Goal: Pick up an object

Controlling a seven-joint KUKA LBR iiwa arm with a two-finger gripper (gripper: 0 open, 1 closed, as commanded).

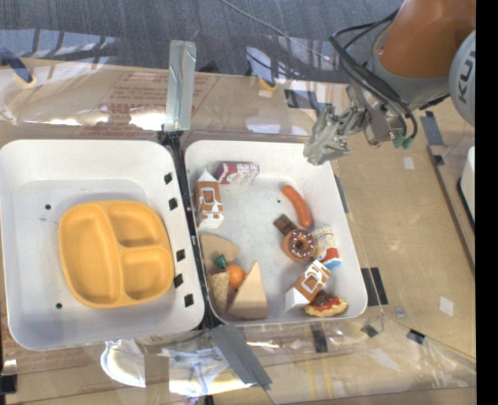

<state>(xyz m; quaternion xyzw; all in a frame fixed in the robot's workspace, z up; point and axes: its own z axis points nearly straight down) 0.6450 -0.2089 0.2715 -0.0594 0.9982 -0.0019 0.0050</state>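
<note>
My gripper (323,148) hangs over the far right corner of the right bin (257,218), with nothing seen between its fingers. Below it in the bin lie a sausage (297,205), a small chocolate piece (284,224), a glazed donut (300,245) and a red-and-white carton (327,247). A small milk carton (208,199) and a pink-labelled box (237,173) sit at the bin's far left. At the front are a wedge of cheese (250,294), a carrot piece (235,275), a bread slice (218,249), a small house-shaped carton (312,282) and a pizza slice (326,306).
The left bin (29,175) holds a yellow divided tray (114,252). Taped plastic sheeting covers the bench around both bins. The arm's orange band (422,19) and cables reach in from the upper right.
</note>
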